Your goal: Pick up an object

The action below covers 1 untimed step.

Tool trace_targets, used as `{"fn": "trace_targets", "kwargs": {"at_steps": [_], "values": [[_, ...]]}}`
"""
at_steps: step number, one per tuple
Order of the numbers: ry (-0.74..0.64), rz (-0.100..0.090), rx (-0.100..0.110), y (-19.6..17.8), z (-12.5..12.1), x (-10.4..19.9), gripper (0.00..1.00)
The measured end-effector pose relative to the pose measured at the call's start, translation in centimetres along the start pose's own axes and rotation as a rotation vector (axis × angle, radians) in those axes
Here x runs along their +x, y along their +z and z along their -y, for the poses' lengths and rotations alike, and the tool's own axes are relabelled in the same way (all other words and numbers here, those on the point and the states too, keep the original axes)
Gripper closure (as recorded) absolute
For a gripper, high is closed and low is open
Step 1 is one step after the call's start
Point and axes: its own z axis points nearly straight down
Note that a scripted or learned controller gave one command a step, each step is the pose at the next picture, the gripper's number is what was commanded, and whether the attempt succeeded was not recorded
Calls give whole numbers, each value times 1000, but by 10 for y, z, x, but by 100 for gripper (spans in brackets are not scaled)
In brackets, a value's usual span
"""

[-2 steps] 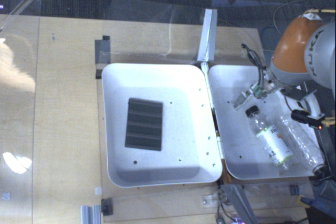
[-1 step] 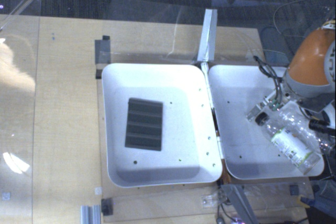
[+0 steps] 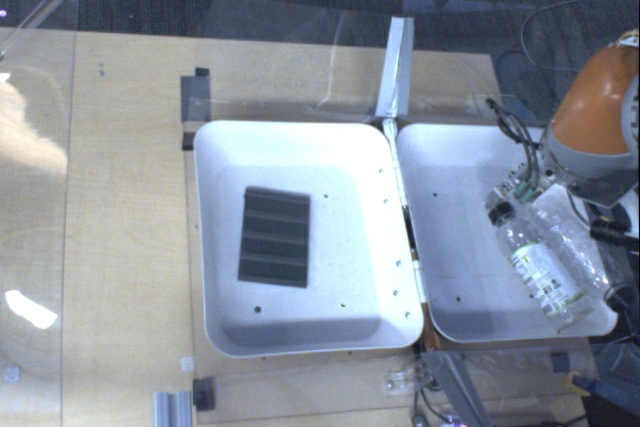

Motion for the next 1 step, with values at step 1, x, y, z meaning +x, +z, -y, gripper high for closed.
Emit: {"fn": "trace_targets", "kwargs": {"at_steps": [1], "values": [[0, 0, -1, 0, 0, 0, 0]]}}
